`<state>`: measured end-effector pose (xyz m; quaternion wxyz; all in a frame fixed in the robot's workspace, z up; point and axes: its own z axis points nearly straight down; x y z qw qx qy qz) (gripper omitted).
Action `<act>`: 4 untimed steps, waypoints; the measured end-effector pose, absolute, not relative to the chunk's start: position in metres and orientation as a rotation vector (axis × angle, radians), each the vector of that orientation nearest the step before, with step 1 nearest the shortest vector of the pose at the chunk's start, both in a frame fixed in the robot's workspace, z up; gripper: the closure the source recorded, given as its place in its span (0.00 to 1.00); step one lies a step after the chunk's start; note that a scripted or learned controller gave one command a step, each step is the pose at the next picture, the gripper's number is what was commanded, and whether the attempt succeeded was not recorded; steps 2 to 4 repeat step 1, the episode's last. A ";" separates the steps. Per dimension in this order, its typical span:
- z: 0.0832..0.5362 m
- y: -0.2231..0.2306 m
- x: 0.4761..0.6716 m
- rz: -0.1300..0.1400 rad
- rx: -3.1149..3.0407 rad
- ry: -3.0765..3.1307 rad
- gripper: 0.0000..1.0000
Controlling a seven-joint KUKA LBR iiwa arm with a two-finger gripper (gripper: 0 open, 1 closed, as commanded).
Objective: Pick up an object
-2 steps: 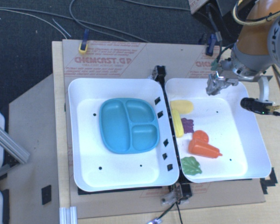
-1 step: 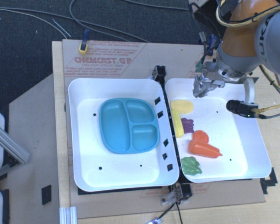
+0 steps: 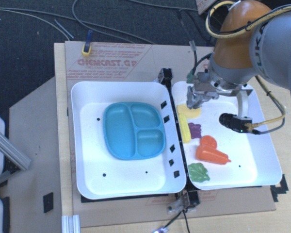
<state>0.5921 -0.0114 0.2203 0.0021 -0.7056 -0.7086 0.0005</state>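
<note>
As I read it from the remote desk, going left to right:

Left bin [image 3: 82,130]: it holds a blue divided tray [image 3: 134,130] lying flat near the middle, its three compartments with nothing in them that I can see.

Divider: the two bins meet along a dark strip with black clips.

Right bin [image 3: 262,154]: along its left side lie a yellow piece [image 3: 185,127], a small purple cluster [image 3: 195,129], an orange carrot-like toy [image 3: 211,152] and a green leafy toy [image 3: 198,171]. A pale yellow block [image 3: 193,112] sits at the yellow piece's upper end.

Gripper [image 3: 194,102]: low over the pale yellow block, at or just above it. From this angle I can't tell how far apart the fingers are, nor whether anything is between them.

Step in hand: I judge this the approach-and-grasp stage; nothing is visibly lifted.

Next move: it calls for closing squarely on the block, then rising straight, clear of the bin wall.

Risk: the neighbouring yellow piece touches the block and may get nudged.
</note>
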 end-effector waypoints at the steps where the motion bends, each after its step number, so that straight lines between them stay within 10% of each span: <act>1: 0.231 0.045 0.576 0.000 -2.212 -2.225 1.00; 4: 0.231 0.045 0.576 0.000 -2.212 -2.225 1.00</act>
